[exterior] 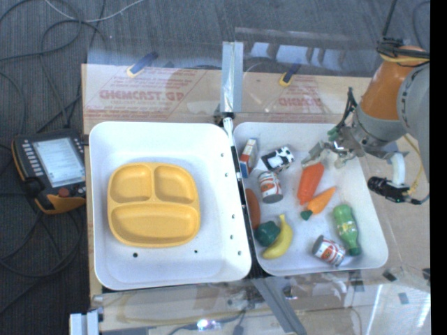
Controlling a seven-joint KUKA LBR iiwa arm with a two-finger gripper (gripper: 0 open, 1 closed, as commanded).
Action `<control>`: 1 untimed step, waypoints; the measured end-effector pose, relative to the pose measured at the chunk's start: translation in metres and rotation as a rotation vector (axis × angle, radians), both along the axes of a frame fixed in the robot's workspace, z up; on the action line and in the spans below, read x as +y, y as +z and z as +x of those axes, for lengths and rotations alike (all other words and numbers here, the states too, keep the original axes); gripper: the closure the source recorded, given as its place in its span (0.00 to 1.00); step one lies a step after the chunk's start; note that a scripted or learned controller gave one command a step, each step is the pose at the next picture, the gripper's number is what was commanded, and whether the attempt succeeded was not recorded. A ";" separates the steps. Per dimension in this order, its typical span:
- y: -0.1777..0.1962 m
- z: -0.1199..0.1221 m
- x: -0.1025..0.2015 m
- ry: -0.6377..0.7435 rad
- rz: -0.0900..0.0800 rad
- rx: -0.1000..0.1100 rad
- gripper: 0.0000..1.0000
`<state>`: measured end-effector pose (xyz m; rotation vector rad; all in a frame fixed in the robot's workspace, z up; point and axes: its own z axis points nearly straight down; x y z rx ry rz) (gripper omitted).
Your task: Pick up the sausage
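Two white bins sit on the table; the sausage (252,208) lies against the right bin's (374,218) left wall. The pincer (331,149), spread and holding nothing, hovers over the carrot (309,181). It should probably approach along the wall.

Two white bins (98,187) sit side by side, and the left one holds one yellow tray (154,204) with three compartments. The right bin holds two carrots (310,181), two cans (269,186), one banana (281,239), one green bottle (346,229), one sausage (252,207) along its left wall, one small carton (248,155), one black-and-white toy (278,159) and one dark green item (266,233) whose kind I cannot tell. One arm (391,96) carries one gripper (334,149), and one handheld pendant (47,167) lies left of the bench.
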<state>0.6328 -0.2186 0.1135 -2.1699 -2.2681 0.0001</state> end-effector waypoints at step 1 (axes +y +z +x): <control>-0.021 -0.012 0.007 0.075 -0.005 -0.014 0.00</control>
